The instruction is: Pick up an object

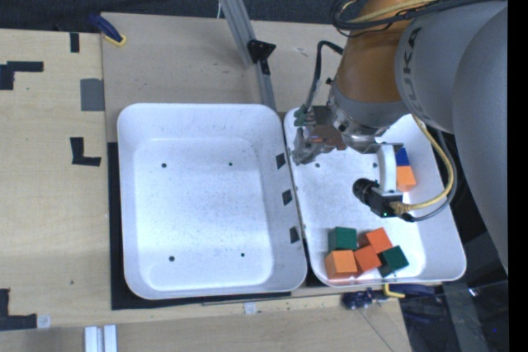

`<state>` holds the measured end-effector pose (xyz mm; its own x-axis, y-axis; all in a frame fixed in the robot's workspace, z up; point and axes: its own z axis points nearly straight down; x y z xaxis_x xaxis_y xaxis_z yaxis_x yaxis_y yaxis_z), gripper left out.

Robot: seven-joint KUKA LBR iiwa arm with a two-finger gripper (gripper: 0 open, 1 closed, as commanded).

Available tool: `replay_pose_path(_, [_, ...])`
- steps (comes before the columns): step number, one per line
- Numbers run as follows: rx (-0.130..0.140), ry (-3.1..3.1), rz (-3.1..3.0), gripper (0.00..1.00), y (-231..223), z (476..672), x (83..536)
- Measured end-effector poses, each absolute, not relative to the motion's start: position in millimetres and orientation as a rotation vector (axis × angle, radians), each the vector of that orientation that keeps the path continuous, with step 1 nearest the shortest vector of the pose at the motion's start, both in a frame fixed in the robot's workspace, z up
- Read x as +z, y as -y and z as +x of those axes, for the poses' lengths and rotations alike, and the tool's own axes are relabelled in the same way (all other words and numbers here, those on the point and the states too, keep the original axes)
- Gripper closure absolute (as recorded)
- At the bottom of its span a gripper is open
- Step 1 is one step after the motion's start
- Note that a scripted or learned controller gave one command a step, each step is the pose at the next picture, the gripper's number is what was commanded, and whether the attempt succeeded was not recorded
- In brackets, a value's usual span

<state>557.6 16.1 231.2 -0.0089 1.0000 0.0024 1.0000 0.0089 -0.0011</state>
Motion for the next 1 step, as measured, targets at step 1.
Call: replay_pose_path(1, [-0.002, 2.229, -2.211, 1.00, -72.7, 573.9, 240.1])
